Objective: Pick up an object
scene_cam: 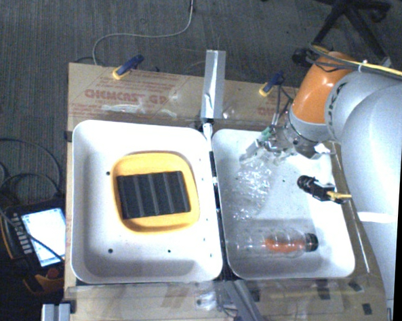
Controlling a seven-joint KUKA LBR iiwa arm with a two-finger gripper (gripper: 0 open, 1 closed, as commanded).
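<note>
Gripper (270, 144) is positioned low over the far end of the right bin (306, 217), at the top edge of a crumpled clear plastic film (252, 183). I judge the film to be the intended pick, as it is the nearest item. Contact with the film cannot be confirmed, nor can I tell whether the gripper is wide or closed: the wrist masks it from above and the film's glare blurs the outline. A clear bottle (281, 243) with orange contents and a dark cap lies on its side along the near wall, well apart from the gripper. The left bin (91, 183) holds a yellow tray (155, 191) with a black ribbed insert, lying flat and central. The arm (372, 133) covers the right bin's right rim, so anything there is unverified.
</note>
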